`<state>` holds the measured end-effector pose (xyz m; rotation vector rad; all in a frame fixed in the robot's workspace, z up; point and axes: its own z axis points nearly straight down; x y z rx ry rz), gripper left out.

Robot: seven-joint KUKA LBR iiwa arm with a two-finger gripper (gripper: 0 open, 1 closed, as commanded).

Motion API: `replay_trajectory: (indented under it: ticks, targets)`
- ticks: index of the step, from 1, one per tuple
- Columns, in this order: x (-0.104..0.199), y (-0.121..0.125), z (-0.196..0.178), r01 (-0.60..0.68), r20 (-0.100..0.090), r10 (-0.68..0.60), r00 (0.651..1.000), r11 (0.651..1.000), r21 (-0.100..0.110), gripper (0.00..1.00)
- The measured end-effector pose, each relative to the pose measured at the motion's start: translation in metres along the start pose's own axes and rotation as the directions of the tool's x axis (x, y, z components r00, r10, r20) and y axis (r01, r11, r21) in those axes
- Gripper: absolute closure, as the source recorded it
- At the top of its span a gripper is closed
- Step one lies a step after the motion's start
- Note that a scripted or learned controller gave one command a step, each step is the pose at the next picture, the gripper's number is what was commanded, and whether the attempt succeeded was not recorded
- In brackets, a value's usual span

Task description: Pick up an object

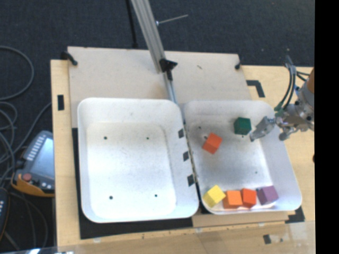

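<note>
In the right bin (280, 163) lie several blocks. A dark green cube (242, 125) sits near the back, and an orange-red cube (212, 143) lies to its left. Along the front wall stand a yellow cube (215, 195), two orange cubes (233, 198) (249, 197) and a purple cube (267, 194) in a row. My gripper (273, 129) hangs at the bin's right rim, just right of the green cube, open, with nothing between its fingers (260, 128).
The left bin (85, 142) lies beside the right one. A slanted metal rail (151, 30) rises from the back between the bins. Cables and a teach pendant (37, 163) lie off the bench at the left.
</note>
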<state>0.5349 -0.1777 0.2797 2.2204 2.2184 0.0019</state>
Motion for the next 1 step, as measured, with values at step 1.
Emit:
replay_trajectory:
  ticks: [1]
  targets:
    - [0.0394,0.0455,0.1069,0.006,-0.002,-0.006,1.000,1.000,0.008,0.00]
